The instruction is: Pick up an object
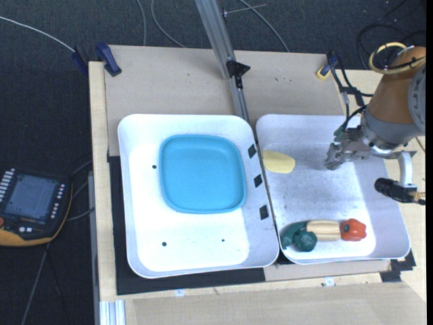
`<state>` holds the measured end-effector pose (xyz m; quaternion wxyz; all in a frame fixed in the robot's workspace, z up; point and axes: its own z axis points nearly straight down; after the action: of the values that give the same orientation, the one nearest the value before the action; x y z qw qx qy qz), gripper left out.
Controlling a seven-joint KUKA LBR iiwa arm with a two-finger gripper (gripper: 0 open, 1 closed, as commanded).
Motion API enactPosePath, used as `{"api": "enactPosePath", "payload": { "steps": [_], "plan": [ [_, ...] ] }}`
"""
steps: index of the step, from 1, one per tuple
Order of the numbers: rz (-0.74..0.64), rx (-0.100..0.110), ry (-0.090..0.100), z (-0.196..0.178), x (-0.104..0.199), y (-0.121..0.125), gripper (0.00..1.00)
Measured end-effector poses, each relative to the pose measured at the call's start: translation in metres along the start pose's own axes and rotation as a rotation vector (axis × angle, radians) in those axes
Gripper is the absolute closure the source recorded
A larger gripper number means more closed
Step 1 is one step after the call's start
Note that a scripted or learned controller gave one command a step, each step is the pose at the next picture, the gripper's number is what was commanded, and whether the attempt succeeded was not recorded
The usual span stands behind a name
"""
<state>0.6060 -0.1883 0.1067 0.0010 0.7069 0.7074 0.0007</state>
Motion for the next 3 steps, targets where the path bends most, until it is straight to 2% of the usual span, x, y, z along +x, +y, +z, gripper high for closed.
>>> {"api": "enactPosePath", "payload": {
  "steps": [1,2,3],
  "plan": [
    [0.0,-0.002,0.0,-0.043,0.003,0.002,1.0],
    [0.0,-0.004,-0.001,-0.106,0.001,0.002,1.0],
    [0.0,0.001,0.001,-0.111,0.001,0.002,1.0]
  ]
}}
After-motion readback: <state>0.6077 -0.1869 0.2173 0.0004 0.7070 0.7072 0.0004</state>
